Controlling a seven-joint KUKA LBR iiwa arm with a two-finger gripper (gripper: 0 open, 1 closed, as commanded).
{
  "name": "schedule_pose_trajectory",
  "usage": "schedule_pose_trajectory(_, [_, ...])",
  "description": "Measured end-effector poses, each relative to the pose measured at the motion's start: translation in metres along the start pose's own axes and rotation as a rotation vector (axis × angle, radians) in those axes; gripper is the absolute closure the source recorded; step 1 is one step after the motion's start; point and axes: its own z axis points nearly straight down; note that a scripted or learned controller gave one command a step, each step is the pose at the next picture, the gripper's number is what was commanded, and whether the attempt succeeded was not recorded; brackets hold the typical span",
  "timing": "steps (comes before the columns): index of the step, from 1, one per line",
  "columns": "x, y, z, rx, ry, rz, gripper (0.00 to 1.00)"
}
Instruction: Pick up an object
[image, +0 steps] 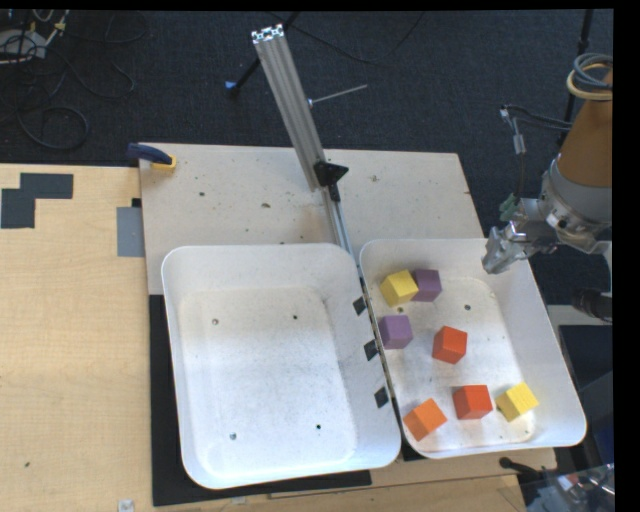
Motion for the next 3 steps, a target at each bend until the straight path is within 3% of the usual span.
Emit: schedule_pose_trajectory(3, [0.137,0.035,0.012,0.002,0.001,-0.001,1.00])
